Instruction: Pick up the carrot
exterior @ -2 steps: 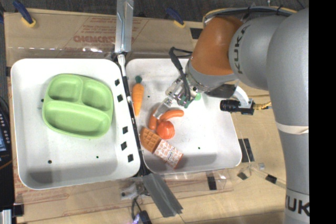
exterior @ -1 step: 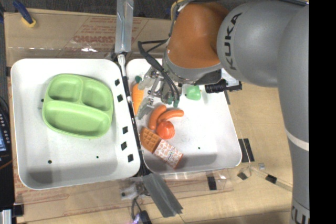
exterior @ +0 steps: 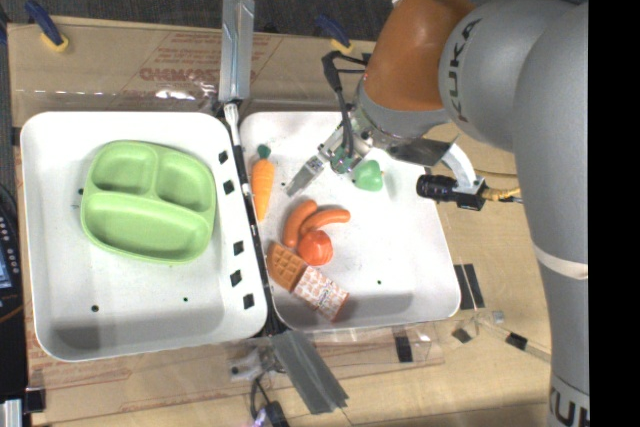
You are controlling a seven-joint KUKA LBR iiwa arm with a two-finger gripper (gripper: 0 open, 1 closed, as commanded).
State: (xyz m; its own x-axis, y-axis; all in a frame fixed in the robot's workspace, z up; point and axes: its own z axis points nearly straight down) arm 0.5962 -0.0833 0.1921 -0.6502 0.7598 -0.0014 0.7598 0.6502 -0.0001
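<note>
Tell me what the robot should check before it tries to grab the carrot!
1. Carrot in plain sight in the right bin: ok, it lies along the left wall.
2. Gripper above the carrot: not ok, it sits to the carrot's right.
3. Nothing lying on the carrot: ok.
4. Room around the carrot: not ok, the wall is tight on one side, and the orange sausages are close below.
5. Fingers open wide enough: cannot tell.
6. Green pepper out of the way: ok, it sits on the gripper's far side.
</note>
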